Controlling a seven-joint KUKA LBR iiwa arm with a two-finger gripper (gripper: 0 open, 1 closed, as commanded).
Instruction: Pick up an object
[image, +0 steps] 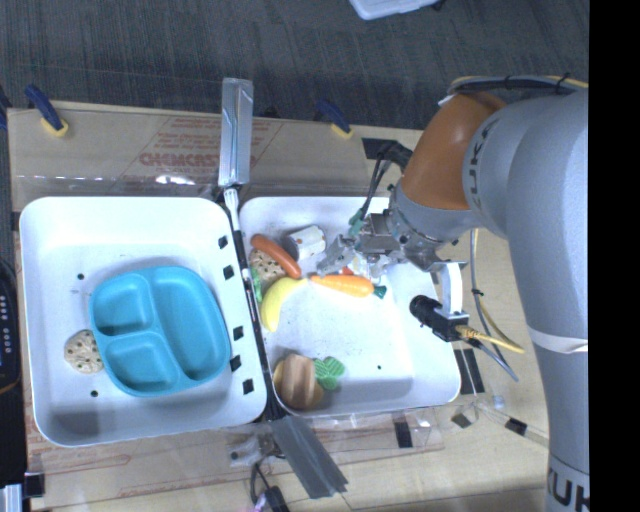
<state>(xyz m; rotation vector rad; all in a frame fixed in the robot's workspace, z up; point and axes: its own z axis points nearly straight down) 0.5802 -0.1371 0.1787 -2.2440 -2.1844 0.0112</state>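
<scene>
Where tool (352, 262) hovers, carrot (343, 285) just beneath

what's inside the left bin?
Left bin: a blue divided tray and a cookie beside its left edge. Whatever lies under the tray is covered.

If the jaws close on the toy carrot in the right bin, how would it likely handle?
The carrot looks like smooth moulded plastic, so probably stiff and light. Its tapered, rounded body may slip or roll from a pinch. It lies beside the banana, which a push would likely nudge.
</scene>
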